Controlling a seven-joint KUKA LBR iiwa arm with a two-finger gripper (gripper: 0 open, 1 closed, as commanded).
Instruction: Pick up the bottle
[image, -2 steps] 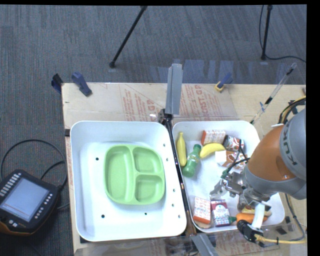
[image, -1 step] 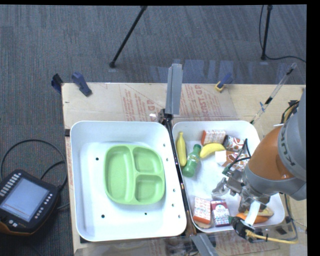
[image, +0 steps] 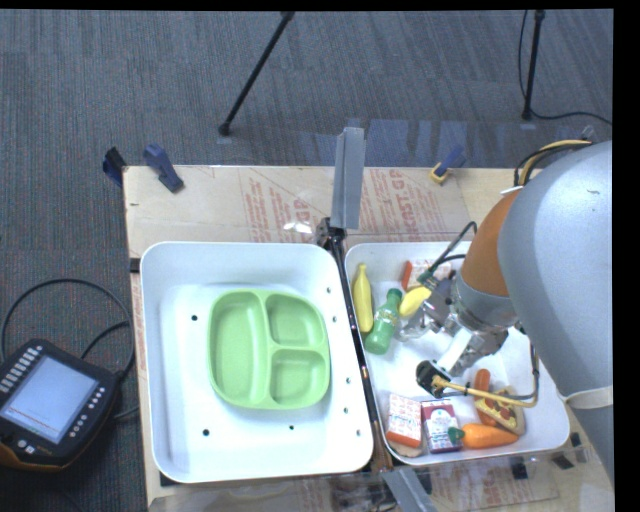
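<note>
The bottle (image: 383, 324) is small and green. It lies tilted in the right bin (image: 556, 432), near that bin's left wall and just right of a yellow banana (image: 362, 298). My gripper (image: 428, 312) hangs low over the middle of the right bin, a short way right of the bottle. A small yellow object (image: 413, 300) sits between the bottle's top and the gripper. The view does not show whether it touches either one. Nothing is visibly held.
The left bin (image: 160, 300) holds a green divided plate (image: 270, 348). In the right bin lie a small red pepper (image: 407, 272), two red-and-white cartons (image: 405, 418) (image: 438, 425), a carrot (image: 485, 436) and a toy hot dog (image: 500, 408). The grey arm (image: 565, 270) covers the bin's right side.
</note>
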